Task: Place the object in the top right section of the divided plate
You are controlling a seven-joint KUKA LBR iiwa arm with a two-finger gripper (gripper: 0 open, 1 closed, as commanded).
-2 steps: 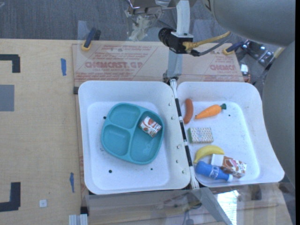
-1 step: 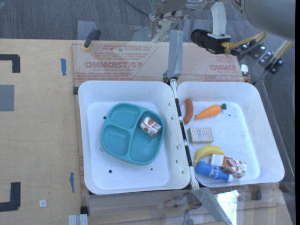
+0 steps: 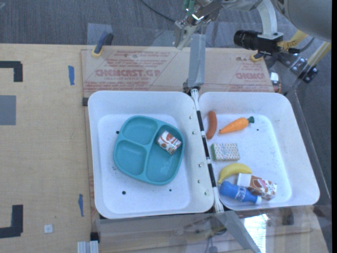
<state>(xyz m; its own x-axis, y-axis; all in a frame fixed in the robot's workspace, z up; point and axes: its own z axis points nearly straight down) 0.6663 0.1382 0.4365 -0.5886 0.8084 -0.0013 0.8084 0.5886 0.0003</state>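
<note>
Bright, even light from above falls on the pale wooden worktop (image 3: 42, 141), and shadows are faint. The two shallow white plastic bins (image 3: 152, 204) look nearly washed out. Glare whitens a clear panel (image 3: 258, 223) at the worktop's near right corner. Focus is slightly soft throughout.

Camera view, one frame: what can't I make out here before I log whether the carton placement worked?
- Gripper: at the top edge, small and blurred; finger state cannot be told.
- Arm: cut off by the top right corner.
- Small carton in the teal divided plate: its print is too small to read.
- Blue bottle and snack packet in the right bin: they crowd the banana, so which touch is unclear.
</note>
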